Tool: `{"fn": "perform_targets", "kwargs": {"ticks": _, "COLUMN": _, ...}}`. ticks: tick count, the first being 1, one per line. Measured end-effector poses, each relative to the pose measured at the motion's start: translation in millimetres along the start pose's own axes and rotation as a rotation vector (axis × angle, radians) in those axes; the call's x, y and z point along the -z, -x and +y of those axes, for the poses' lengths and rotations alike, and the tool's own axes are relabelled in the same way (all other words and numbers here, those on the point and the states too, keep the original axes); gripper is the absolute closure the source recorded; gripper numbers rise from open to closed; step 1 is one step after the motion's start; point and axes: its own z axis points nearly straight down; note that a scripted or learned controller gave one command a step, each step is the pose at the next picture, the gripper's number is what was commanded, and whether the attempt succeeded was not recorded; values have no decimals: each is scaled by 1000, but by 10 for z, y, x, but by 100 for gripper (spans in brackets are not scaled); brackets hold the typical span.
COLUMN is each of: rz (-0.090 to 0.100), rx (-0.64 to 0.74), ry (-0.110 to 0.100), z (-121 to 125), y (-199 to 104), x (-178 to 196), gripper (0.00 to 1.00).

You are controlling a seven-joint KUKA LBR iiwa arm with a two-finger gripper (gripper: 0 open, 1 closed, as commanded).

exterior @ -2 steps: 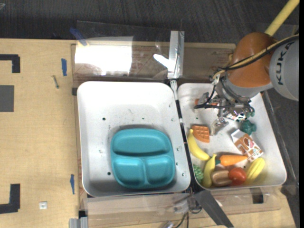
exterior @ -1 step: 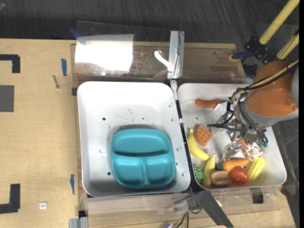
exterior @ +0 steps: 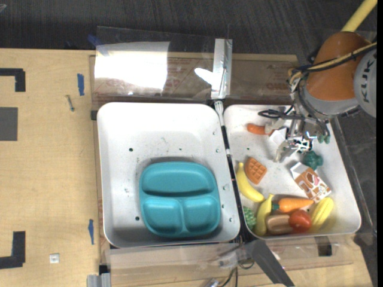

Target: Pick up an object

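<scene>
- Where the wooden table point(exterior: 42, 178) fills the left of the frame, its surface carries black angular marks and a few bits of blue tape.
- Left of centre sits the left bin point(exterior: 119, 130), a shallow white tray; a teal divided plate point(exterior: 178, 198) lies in its lower half, three compartments facing up.
- Above the bins, at top centre, a clear plastic sheet point(exterior: 134, 70) catches a bright glare.
- Right of centre is the right bin point(exterior: 350, 214), holding the toy food – the things to be picked.
- Along its left wall lies a banana point(exterior: 247, 186), with a waffle point(exterior: 255, 170) just beside it.
- Near the upper left of that bin lies a small carrot piece point(exterior: 256, 129).
- In the lower part cluster a corn cob point(exterior: 263, 211), a hot dog point(exterior: 277, 222), a longer carrot point(exterior: 294, 204), a tomato point(exterior: 300, 220) and a second banana point(exterior: 323, 211), packed close together.
- A small carton point(exterior: 310, 183) lies tilted above that cluster, with a green toy point(exterior: 312, 159) just above it.
- At upper right, the end effector point(exterior: 293, 143) hangs low over the bin's upper part beneath the orange band point(exterior: 334, 76) – whether it is spread or closed I cannot tell, and nothing is visibly in its grasp.
</scene>
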Motion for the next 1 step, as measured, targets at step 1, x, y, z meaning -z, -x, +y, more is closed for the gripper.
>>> {"fn": "perform_targets", "kwargs": {"ticks": 1, "rz": 2, "rx": -26, "ry": 17, "z": -115, "y": -529, "x": 40, "gripper": 0}}
